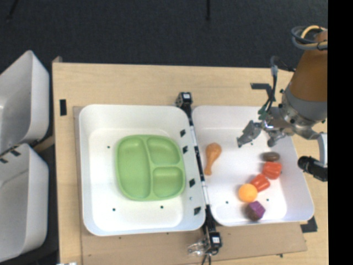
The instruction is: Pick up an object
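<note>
The right bin [231, 120] holds several small toy foods. An orange drumstick-shaped piece [212, 156] lies near its left wall. Toward the right lie a brown piece [270, 157], a red pepper [272, 170] and a red-orange piece [261, 182]. An orange ball [247, 192] and a purple piece [255, 210] sit nearer the front. My gripper [260, 138] hangs over the back right of this bin, just above and left of the brown piece. Its fingers [246, 137] are spread open with nothing between them.
The left bin [94, 203] holds a green divided plate [150, 166]. A ridge with black clips [194, 159] separates the two bins. White containers [19, 109] stand off the bench at far left.
</note>
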